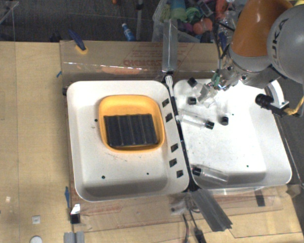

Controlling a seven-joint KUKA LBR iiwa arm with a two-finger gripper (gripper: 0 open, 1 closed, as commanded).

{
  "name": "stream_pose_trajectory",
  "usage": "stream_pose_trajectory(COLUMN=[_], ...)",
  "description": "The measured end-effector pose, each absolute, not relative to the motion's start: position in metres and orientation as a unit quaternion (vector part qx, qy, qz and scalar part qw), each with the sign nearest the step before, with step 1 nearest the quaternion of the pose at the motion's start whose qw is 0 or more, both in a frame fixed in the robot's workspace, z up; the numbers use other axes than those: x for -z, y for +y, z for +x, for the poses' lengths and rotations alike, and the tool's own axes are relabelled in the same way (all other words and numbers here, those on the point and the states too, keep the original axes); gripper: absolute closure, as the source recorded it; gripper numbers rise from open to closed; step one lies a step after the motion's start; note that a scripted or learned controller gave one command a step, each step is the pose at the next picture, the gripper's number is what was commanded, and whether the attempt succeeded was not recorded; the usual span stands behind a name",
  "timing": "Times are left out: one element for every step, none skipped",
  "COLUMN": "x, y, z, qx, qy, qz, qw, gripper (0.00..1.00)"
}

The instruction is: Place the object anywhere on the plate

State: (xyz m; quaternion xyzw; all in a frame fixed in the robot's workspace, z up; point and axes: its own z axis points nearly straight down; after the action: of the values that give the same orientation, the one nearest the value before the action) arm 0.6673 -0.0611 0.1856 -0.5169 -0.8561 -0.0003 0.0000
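Observation:
An orange-yellow plate sits in the left bin. A dark ridged rectangular object lies flat on it, covering most of its middle. My gripper hangs low over the far left corner of the right bin, well away from the plate and the dark object. The grey arm with its orange band comes in from the upper right.
In the right bin, a clear tube with a black cap lies just below the gripper, and another clear tube rests near the front edge. Small black pieces are scattered nearby. A ridge with black tabs divides the bins.

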Motion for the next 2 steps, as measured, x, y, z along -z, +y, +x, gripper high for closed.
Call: stream_pose_trajectory(x=[-0.186,-0.187], y=[-0.061,-0.118], z=[0.667,0.667], qx=[0.0003,0.0009], qy=[-0.856,-0.879], qz=[-0.517,-0.476], qw=[0.0,-0.003], gripper=[0.0,0.0])
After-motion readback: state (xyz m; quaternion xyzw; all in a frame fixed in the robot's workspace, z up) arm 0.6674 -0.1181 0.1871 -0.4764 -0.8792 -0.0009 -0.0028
